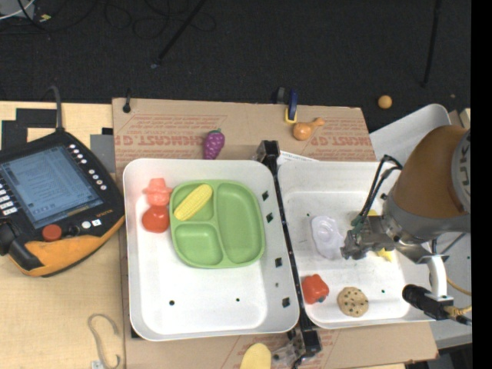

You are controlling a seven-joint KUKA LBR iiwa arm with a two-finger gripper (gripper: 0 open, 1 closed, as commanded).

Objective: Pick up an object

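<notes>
Cookie at five o'clock of right bin, unlifted; gripper low nearby, grip state unclear.

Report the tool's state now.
Tool: low in the right bin, beside a clear plastic object. Open, closed or holding something: cannot be told.
</notes>
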